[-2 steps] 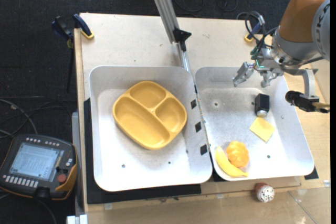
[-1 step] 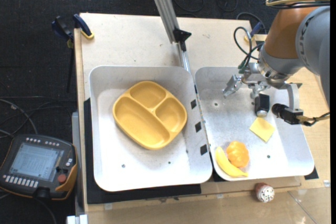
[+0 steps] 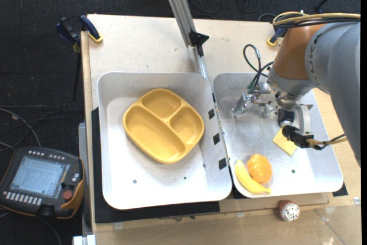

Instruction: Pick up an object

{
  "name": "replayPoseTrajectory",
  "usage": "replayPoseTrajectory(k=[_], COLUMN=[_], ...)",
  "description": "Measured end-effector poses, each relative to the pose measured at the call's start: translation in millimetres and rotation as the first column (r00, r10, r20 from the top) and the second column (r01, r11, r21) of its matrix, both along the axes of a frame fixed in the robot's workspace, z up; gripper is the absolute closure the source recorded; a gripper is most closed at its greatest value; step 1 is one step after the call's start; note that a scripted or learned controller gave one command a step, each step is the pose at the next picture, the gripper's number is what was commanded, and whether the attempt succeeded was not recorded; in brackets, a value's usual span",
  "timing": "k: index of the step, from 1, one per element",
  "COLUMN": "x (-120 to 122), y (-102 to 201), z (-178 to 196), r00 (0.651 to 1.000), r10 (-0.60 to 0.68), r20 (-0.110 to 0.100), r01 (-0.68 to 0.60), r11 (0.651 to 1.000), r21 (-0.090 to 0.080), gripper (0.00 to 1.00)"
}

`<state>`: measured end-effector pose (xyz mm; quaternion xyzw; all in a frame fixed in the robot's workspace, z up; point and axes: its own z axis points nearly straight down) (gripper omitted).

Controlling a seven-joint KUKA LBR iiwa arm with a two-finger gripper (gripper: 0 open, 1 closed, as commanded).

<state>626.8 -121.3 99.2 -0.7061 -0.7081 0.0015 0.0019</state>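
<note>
My gripper [image 3: 251, 110] hangs over the back left part of the right bin [image 3: 321, 175], on the grey arm with its orange band. Its metal fingers [image 3: 238, 108] are spread apart, open, with nothing between them and only bare bin floor below. A flat yellow block [image 3: 283, 142] lies just right of and in front of the gripper, apart from it. At the bin's front lie an orange [image 3: 260, 167] and a banana [image 3: 248, 180], touching each other. The left bin [image 3: 114, 181] holds a yellow divided plate [image 3: 164, 124].
A slanted metal pole [image 3: 179, 3] comes down to the wall between the bins at the back. A small white dotted ball [image 3: 289, 211] sits on the bench in front of the right bin. A teach pendant [image 3: 40, 178] lies off the bench at the lower left.
</note>
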Motion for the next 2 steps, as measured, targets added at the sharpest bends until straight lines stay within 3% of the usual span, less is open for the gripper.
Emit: replayPoseTrajectory(k=[1,2], x=[0,1], y=[0,0], z=[-4,7], r00=[1.0,1.0], r10=[-0.002,-0.003], r20=[0.004,0.006], r01=[0.002,0.003], r11=[1.0,1.0], r21=[-0.001,-0.001], gripper=[0.0,1.0])
